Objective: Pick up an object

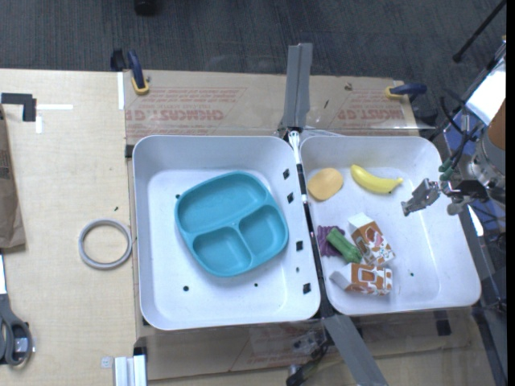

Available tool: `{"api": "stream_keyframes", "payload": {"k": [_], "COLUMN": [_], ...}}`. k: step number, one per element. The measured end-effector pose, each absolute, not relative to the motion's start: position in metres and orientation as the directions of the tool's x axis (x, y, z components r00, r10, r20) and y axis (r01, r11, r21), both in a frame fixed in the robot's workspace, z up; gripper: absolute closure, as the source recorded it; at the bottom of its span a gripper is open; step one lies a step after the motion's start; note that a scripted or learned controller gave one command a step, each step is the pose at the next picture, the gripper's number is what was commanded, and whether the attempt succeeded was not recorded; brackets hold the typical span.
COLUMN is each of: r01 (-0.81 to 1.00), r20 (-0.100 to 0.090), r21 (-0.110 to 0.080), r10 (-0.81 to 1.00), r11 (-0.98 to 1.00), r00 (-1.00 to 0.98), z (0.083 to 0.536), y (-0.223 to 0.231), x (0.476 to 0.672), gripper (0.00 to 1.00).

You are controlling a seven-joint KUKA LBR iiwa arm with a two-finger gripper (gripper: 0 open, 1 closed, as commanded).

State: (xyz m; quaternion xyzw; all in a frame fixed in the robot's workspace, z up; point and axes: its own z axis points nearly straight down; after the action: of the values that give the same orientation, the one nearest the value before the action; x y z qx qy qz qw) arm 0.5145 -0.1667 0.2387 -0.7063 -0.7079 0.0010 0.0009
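The right bin holds a yellow banana, a round orange-yellow piece, a green and purple item and two orange-and-white cartons. My gripper hangs over the right side of this bin, to the right of the banana and apart from it. It is open with nothing between its fingers. The cartons lie below and left of it.
A blue divided plate lies in the left bin. On the bench at left are a ring of tape, scissors and a brown bag. Clamps sit behind the bins.
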Motion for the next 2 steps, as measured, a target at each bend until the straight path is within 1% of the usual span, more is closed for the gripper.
{"api": "stream_keyframes", "payload": {"k": [1, 2], "r01": [0.956, 0.955], "r20": [0.000, 0.000], "r21": [-0.005, -0.007], "r10": [0.956, 0.955], "r11": [-0.294, -0.298], "r00": [0.294, 0.298], "z": [0.0992, 0.1074], "y": [-0.1177, -0.1184], "x": [0.4764, 0.4764], "gripper": [0.00, 1.00]}}
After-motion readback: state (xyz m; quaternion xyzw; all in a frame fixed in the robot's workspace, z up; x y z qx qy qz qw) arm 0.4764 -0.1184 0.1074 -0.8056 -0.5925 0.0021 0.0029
